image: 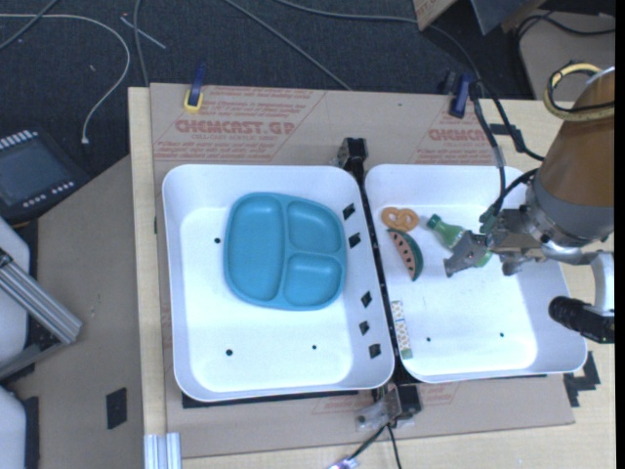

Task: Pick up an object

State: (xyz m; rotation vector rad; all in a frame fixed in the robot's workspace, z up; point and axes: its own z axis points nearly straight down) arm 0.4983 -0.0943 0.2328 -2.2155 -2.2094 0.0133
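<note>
Two white bins on our desk (146, 262).
We see the gripper (467, 258) low in the right bin (469, 345), beside a green toy (446, 230); whether it is clenched we cannot tell.

Glossy blue plastic plate (285, 250), smooth white plastic bins (195, 203), matt brown cardboard sheet (244, 115).

Two white bins (195, 340) on cardboard (293, 106) — clamps (196, 94), cables (88, 18).
</note>
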